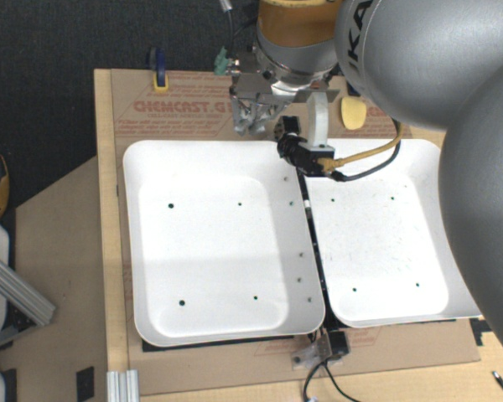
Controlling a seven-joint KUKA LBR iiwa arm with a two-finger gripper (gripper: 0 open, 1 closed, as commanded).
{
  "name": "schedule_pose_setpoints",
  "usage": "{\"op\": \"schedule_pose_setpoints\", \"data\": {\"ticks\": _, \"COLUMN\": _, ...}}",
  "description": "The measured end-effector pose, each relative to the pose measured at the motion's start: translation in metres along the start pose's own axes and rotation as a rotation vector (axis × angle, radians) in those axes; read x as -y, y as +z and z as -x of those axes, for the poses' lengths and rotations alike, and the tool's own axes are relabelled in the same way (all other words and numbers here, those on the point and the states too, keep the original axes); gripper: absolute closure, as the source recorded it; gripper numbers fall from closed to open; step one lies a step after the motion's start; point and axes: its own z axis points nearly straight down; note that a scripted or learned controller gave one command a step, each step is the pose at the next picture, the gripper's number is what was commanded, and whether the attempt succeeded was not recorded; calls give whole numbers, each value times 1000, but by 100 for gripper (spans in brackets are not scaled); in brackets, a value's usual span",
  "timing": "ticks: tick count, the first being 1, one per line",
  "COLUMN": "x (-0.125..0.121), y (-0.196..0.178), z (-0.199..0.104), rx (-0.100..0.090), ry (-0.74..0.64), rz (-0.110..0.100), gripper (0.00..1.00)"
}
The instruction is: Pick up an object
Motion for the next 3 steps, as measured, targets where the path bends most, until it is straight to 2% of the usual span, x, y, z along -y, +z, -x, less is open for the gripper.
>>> {"op": "schedule_pose_setpoints", "data": {"ticks": 1, "x": -42, "y": 79, "z": -61, "rx": -2, "ry": -6, "rz": 3, "gripper": 100}}
{"op": "schedule_pose_setpoints", "data": {"ticks": 2, "x": -30, "y": 18, "z": -41, "rx": -2, "ry": -1, "rz": 3, "gripper": 100}}
{"op": "schedule_pose_setpoints", "data": {"ticks": 3, "x": -25, "y": -27, "z": -24, "rx": -1, "ry": -2, "rz": 0, "gripper": 100}}
